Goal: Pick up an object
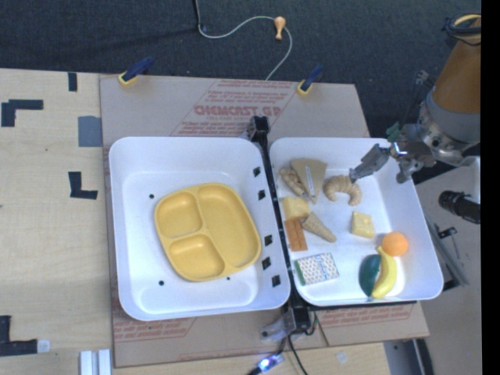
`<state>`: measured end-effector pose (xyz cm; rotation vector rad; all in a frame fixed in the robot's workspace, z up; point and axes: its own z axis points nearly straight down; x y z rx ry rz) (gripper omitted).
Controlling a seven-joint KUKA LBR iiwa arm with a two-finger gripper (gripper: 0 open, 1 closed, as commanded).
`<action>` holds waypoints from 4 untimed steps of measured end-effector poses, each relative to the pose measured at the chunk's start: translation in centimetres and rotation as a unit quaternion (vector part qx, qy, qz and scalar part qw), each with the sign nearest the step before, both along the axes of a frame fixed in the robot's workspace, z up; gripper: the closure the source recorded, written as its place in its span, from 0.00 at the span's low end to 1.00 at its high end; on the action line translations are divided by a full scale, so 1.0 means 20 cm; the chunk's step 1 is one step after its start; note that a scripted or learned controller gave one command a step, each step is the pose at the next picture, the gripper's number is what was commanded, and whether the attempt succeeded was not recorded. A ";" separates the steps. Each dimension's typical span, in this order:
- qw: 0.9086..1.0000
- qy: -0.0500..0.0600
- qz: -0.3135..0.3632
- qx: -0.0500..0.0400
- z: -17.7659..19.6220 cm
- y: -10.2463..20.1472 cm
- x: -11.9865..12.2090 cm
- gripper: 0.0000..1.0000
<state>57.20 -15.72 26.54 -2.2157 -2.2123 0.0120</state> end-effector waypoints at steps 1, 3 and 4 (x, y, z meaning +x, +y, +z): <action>1.000 -0.006 0.001 -0.001 0.03 0.00 0.01 0.00; 1.000 -0.003 0.001 -0.001 -0.51 0.01 -0.01 0.00; 1.000 -0.003 0.001 -0.001 -0.74 0.01 -0.04 0.00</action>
